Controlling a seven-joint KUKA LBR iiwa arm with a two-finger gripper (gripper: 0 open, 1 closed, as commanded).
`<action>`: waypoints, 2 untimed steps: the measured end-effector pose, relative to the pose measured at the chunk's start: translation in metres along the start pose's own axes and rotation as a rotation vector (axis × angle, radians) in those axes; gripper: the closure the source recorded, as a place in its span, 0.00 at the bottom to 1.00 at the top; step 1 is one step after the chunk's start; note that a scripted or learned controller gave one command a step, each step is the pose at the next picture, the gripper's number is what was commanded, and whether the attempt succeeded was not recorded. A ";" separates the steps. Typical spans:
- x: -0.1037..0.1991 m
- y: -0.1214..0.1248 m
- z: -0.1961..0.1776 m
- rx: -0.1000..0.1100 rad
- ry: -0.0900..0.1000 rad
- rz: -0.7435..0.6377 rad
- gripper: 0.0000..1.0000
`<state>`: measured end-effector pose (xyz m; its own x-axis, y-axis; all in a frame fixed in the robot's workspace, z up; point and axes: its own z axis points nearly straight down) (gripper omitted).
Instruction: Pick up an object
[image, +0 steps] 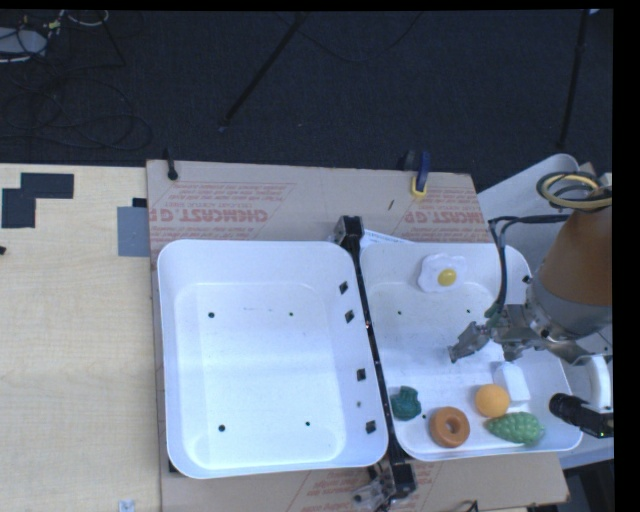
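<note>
My claw (483, 343) low over right bin (400, 300), mid-bin; finger state: cannot tell. Orange ball (492, 400) just below claw, near bin's front edge, between doughnut (450, 427) and green bumpy fruit (516, 428). Fried egg (442, 272) near back edge. Dark green object (405, 403) at front-left.

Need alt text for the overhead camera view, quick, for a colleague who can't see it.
The gripper hangs over the right bin, above an orange ball, brown ring, two green toys and a fried egg toy.
</note>
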<state>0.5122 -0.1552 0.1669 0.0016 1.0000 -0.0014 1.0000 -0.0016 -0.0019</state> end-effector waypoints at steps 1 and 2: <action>-0.061 0.016 0.044 0.001 -0.001 0.001 0.00; -0.058 0.053 0.081 -0.001 0.002 -0.003 0.00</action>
<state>0.5654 -0.2134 0.0855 -0.0014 1.0000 0.0002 1.0000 0.0014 -0.0008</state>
